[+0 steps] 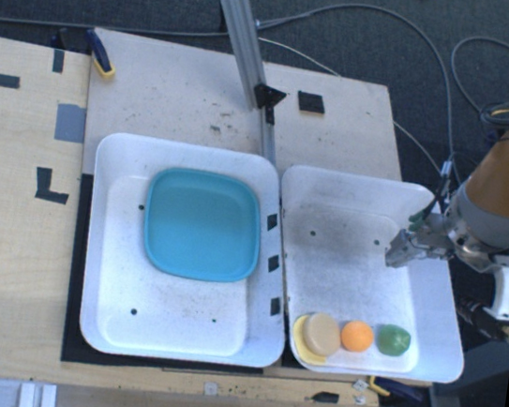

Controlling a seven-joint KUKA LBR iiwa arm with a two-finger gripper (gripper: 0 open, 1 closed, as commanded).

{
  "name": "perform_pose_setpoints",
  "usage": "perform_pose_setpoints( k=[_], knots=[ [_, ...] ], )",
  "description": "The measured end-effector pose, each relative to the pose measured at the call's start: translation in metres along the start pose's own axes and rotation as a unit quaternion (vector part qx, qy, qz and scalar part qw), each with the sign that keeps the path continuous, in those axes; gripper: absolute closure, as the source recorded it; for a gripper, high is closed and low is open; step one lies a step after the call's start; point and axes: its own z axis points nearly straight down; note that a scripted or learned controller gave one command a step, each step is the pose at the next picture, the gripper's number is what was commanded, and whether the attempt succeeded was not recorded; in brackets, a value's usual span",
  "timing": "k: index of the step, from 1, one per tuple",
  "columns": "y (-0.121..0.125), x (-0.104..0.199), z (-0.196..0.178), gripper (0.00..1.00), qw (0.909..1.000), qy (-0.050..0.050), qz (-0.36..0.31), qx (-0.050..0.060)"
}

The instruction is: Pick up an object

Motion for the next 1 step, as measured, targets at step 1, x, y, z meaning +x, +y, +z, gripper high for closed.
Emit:
perform_pose_setpoints(
  k=[1],
  knots=[
    [0.0005,0.0001,-0.0386,1.0,1.0,0.0,0.0,0.001]
  ],
)
